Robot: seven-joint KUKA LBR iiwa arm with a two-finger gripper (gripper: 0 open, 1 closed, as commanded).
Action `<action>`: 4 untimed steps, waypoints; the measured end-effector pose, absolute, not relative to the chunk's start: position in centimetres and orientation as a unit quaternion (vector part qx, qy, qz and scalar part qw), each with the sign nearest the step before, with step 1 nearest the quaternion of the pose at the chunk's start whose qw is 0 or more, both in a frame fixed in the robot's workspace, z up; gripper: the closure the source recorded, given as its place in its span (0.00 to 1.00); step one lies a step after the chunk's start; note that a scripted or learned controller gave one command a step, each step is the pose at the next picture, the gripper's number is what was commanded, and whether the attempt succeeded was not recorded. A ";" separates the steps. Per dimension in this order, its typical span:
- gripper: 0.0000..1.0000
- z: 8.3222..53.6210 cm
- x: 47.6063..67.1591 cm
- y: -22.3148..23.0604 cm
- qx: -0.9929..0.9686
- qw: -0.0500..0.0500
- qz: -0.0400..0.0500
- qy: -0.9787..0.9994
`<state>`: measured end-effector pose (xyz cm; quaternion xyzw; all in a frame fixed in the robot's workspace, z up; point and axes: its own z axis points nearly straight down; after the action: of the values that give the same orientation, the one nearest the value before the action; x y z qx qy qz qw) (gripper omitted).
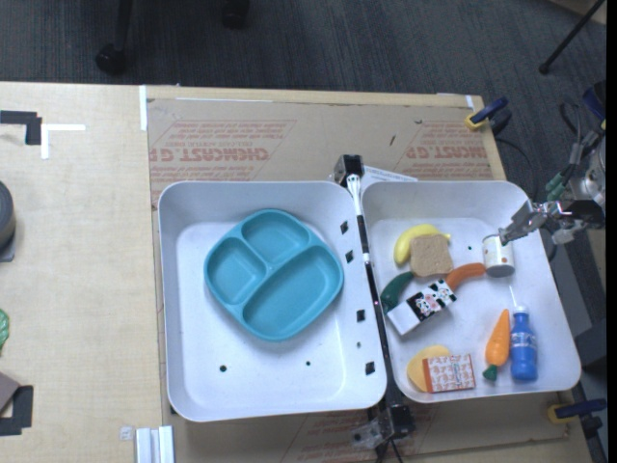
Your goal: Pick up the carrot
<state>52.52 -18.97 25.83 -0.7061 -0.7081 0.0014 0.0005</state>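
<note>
Carrot (496, 340) lies in the right bin (559, 287), well apart from the raised end effector (528, 219), its state unclear.

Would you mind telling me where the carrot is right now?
The carrot lies in the right bin, toward its front right corner, just left of the blue bottle.

Dark grey carpet floor (318, 27) across 12 o'clock, office chair base (174, 17) with castors at 11. Light wood bench top (67, 287) at 9. Brown cardboard sheet (289, 143) under bins, yellow-blue clamp (487, 114) at 1 o'clock corner. Even overhead light.
</note>
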 end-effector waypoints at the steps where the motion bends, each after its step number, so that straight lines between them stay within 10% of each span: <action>1: 0.00 12.3 47.7 -21.9 -0.676 0.005 0.000 -0.737; 2: 0.00 9.2 47.9 -18.4 -0.667 0.000 0.000 -0.745; 3: 1.00 10.1 48.1 -18.6 -0.669 -0.002 -0.001 -0.743; 4: 1.00 15.2 50.8 -12.1 -0.783 0.000 0.000 -0.622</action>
<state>50.76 -12.05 15.16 -0.7830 -0.6220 0.0003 -0.0003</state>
